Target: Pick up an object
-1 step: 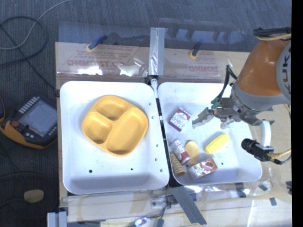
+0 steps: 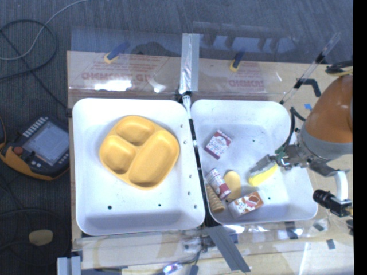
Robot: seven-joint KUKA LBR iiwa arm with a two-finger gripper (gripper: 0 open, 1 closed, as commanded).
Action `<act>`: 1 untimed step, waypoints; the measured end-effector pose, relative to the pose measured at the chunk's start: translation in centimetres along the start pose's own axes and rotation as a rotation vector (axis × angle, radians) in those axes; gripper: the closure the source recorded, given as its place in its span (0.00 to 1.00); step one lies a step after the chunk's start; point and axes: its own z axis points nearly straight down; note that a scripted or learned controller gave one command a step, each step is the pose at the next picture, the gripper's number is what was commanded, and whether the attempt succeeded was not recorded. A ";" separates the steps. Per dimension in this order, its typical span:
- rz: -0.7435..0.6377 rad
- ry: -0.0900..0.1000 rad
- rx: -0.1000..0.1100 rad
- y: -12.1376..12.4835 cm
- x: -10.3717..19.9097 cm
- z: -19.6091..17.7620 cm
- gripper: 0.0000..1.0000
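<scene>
- Down at the near edge of the right bin (image 2: 298, 211) we see a cluster: a red-and-white packet (image 2: 247, 203), a small can (image 2: 217, 182) with a red label, a brown cone-like piece (image 2: 214, 200) against the bin wall, and a pale yellow egg-shaped thing (image 2: 233, 180).
- Just beyond that, we've got the gripper (image 2: 265, 168) low in the same bin, reaching in from the right, with a yellow object (image 2: 262, 176) right at its tip.
- We judge the fingers are closing around that yellow object, but it looks to be resting on the bin floor, not lifted; we can't call it a firm grasp.
- So by our read: approach done, contact made, the lift is left to do.
- Further back, a red-and-white box (image 2: 218, 144) lies alone, well apart from the gripper.
- Over in the left bin (image 2: 86, 211) sits a yellow sectioned tray (image 2: 139, 150), untouched by the arm.
- Beyond the bins, we spot a yellow clip (image 2: 235, 65) and a blue-and-yellow one (image 2: 114, 52) on the desk (image 2: 137, 76).
</scene>
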 end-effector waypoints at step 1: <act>0.072 -0.004 -0.012 1.7 -0.9 6.5 0.00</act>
